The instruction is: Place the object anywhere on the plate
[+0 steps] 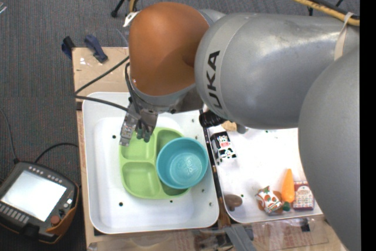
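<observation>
A light green divided plate (pixel 140 176) lies in the left white bin (pixel 100 208). A blue bowl (pixel 183 163) sits upright on the plate's right side, overlapping its rim. My gripper (pixel 135 131) hangs from the orange band over the plate's far left corner, to the bowl's upper left and apart from it. Its two fingers (pixel 126 133) point down with a small gap, open, and I see nothing between them.
The right bin (pixel 264 147) holds a cow-patterned toy (pixel 224 147), an orange carrot (pixel 287 185), a small red packet (pixel 304 196), a red-and-white toy (pixel 269 200) and a brown piece (pixel 234 201). The grey arm covers that bin's far part. A teach pendant (pixel 35 197) lies on the floor at left.
</observation>
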`<state>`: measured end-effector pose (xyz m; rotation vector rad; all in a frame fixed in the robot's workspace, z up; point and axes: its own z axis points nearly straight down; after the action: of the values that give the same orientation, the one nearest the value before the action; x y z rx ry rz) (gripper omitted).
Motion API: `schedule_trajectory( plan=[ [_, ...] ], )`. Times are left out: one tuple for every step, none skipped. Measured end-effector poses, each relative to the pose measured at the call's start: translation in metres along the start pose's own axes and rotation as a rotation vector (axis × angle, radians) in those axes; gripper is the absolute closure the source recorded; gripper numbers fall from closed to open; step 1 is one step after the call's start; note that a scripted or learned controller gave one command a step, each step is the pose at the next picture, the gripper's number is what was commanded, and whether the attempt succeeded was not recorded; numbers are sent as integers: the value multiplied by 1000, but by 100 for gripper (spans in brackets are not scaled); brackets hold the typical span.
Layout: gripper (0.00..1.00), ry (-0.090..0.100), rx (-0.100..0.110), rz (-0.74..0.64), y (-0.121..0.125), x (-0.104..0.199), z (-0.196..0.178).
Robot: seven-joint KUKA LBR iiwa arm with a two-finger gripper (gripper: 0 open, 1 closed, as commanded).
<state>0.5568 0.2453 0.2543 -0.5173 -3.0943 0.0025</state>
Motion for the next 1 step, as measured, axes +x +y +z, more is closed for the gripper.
schedule_trajectory(
  plan=[
    [100, 1, 3, -64, -17, 37, 11]
  ],
)
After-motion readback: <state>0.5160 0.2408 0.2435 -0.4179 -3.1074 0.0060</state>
